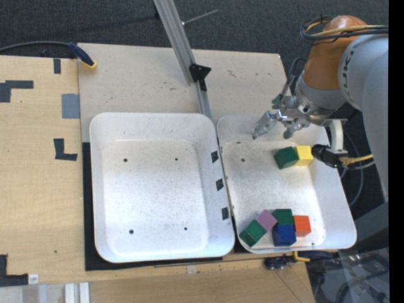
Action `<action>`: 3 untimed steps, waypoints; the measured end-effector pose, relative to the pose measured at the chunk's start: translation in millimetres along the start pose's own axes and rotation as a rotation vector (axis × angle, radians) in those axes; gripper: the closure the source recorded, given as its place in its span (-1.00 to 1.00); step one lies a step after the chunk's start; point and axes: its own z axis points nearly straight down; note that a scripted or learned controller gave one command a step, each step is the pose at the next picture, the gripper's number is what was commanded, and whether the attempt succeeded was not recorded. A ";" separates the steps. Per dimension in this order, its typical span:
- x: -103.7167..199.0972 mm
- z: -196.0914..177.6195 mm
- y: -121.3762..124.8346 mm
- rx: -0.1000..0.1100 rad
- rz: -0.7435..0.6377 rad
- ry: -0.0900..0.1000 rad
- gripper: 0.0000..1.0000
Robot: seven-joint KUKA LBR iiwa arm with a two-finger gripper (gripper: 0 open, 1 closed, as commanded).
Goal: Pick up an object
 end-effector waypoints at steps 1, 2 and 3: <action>-0.7 61.7 6.0 0.000 -0.001 0.000 -1.00; 0.0 47.1 7.9 -0.006 -0.003 -0.001 1.00; 2.3 -16.2 5.8 -0.014 -0.001 -0.001 1.00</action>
